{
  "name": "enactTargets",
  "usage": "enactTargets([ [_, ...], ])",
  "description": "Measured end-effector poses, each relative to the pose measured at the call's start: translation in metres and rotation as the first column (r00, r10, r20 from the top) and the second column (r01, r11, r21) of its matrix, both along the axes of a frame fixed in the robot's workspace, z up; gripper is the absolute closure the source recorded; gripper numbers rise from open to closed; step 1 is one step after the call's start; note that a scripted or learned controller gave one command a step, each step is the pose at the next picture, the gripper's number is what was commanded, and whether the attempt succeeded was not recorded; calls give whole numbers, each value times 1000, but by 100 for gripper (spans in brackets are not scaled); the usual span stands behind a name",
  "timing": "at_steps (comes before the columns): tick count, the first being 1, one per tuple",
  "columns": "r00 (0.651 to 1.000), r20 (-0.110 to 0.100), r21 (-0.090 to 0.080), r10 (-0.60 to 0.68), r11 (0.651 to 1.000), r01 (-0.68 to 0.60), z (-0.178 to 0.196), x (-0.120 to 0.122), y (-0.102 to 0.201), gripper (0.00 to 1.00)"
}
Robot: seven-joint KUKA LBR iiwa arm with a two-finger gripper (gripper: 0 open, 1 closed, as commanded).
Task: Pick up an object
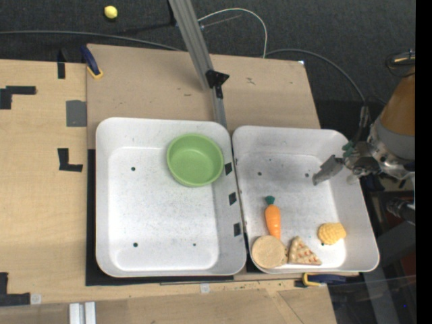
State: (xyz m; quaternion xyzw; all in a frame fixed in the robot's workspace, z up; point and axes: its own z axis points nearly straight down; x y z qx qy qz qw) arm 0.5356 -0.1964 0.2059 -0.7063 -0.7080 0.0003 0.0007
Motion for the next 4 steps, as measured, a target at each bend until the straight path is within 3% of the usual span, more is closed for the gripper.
enactTargets([
  [1,1000,0,0,0,1000,0,0,0,0,0],
  [3,1000,-4,0,-1,1000,1,-115,-9,5,0],
  [4,1000,-2,1,0,1000,0,-103,-8,6,100],
])
